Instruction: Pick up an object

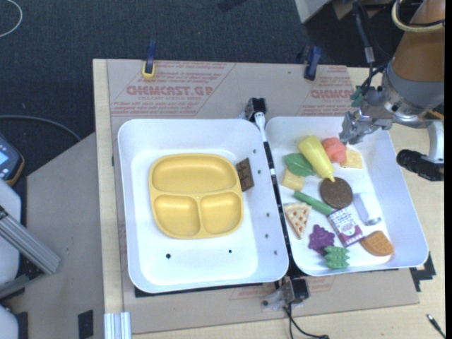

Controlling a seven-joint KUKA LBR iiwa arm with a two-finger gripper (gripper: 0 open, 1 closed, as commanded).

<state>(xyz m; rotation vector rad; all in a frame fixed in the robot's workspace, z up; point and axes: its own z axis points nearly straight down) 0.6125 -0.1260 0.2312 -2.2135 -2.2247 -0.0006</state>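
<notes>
My gripper (351,134) hangs at the upper right of the frame, over the far edge of the right bin (406,196), just above the orange-pink toy (334,150) beside the yellow bottle (316,156). Whether my fingers are spread or pressed together I cannot tell. The yellow divided plate (195,194) sits in the left bin (134,189).
</notes>
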